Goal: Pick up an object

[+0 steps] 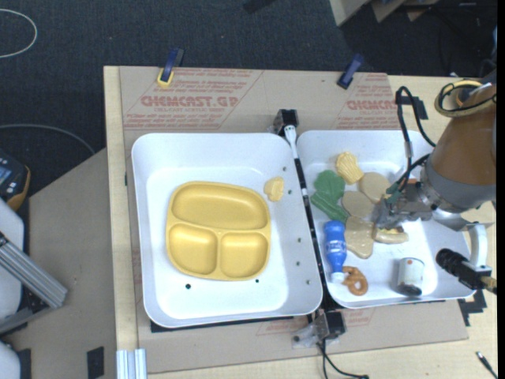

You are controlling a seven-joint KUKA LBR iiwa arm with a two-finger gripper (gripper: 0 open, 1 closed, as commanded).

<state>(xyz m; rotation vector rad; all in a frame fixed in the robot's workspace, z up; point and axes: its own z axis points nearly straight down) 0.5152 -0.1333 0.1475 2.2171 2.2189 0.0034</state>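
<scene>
My gripper is low in the right bin, among a cluster of tan pieces. A pale yellow piece lies just under it. Around it are a green toy, a yellow corn-like piece, a blue bottle, a brown pretzel and a grey-white can. The gripper's body hides what is right beneath it.
The left bin holds a yellow divided tray and a small yellow piece by its right wall. A black divider with clamps runs between the bins. Cables hang by the arm.
</scene>
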